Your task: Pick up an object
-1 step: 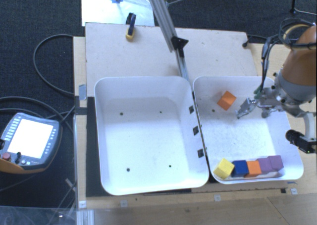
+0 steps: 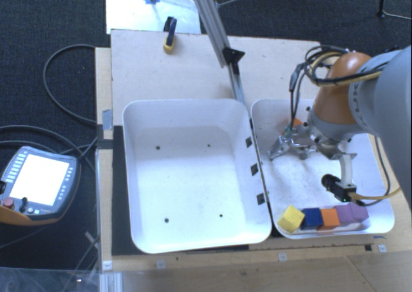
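Note:
My gripper (image 2: pixel 288 152) hangs low over the upper middle of the right bin (image 2: pixel 380 220), under the grey and orange wrist. Its silver fingers (image 2: pixel 275 150) stand spread, open, with nothing between them. A small orange thing (image 2: pixel 296 123) peeks out just behind the wrist, mostly hidden. Along the right bin's near wall lie a yellow block (image 2: pixel 291 218), a blue block (image 2: pixel 313 217), an orange block (image 2: pixel 330 217) and a purple block (image 2: pixel 351 213) in a row, well below the gripper.
The left bin (image 2: pixel 138 155) sits beside the right one, the two rims meeting in the middle. A slanted metal pole (image 2: pixel 212 20) comes down to the bins' far junction. A teach pendant (image 2: pixel 35 181) lies at the far left.

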Robot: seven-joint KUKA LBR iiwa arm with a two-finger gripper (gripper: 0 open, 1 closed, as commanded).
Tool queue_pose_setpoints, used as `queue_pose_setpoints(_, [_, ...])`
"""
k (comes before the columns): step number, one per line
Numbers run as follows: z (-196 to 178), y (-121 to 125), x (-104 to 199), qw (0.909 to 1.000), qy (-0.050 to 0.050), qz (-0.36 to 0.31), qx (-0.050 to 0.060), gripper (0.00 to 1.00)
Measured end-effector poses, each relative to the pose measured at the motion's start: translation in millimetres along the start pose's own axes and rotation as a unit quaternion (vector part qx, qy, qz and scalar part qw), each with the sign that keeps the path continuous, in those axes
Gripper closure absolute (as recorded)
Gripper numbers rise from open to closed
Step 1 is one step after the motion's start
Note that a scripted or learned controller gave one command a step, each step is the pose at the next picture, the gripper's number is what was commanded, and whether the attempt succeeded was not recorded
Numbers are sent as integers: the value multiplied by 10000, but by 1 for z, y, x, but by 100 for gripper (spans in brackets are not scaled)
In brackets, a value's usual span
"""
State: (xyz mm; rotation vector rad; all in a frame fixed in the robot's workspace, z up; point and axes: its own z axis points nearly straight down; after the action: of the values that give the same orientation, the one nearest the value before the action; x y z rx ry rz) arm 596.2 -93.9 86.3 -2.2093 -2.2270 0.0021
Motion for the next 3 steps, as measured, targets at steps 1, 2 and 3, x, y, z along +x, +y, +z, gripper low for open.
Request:
queue_pose_setpoints(1, [-7,74,-31,10000,-27,6,-73,0])
queue_pose_setpoints(2, [-6,94,8,10000,-68,7,34,0])
queue_pose_setpoints(3, [-4,50,-10,10000,-20,45,-15,0])
